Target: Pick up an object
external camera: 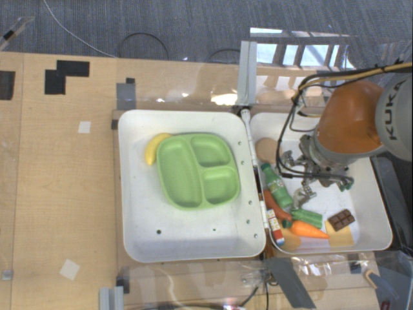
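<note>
In left bin (139, 237), green tray (197, 170)

A wooden bench (58, 192) bears two white bins (139, 237) side by side

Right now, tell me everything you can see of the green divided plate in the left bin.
The green divided plate is a light green tray with rounded corners, plastic by its look, moulded into three compartments: one long one on its left, two smaller ones on its right. It lies flat, face up, turned slightly askew, near the middle of the left bin. Its compartments hold nothing. A yellow banana lies at its upper left corner, partly tucked under the rim.
</note>
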Robot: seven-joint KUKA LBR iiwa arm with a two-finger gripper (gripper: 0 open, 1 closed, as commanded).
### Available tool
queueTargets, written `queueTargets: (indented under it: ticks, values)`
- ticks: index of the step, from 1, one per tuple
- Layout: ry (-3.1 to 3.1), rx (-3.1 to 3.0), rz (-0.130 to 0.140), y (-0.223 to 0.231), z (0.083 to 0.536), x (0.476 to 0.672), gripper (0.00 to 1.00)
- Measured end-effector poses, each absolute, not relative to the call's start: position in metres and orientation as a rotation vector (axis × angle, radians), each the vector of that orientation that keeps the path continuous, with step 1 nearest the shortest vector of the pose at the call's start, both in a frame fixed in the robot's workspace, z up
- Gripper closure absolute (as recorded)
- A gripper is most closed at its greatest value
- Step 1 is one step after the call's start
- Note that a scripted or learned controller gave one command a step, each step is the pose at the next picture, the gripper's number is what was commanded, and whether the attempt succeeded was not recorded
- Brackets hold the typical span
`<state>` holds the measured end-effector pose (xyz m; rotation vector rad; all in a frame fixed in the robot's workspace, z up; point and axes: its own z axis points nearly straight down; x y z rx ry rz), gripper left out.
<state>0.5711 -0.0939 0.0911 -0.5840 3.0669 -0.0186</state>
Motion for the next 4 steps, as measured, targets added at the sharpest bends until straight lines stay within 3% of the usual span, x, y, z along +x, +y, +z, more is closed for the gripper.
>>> queueTargets:
  ticks: [1,2,3,4]
  values:
    - [3.107,-0.329,-0.015,-0.092,0.091,0.572,0.00]
    - [3.116,-0.005,-0.019,-0.092,0.092,0.508,0.00]
    - [3.116,-0.298,-0.005,-0.147,0.103,0.566,0.00]
    - [3.106,-0.329,-0.012,-0.092,0.091,0.537,0.00]
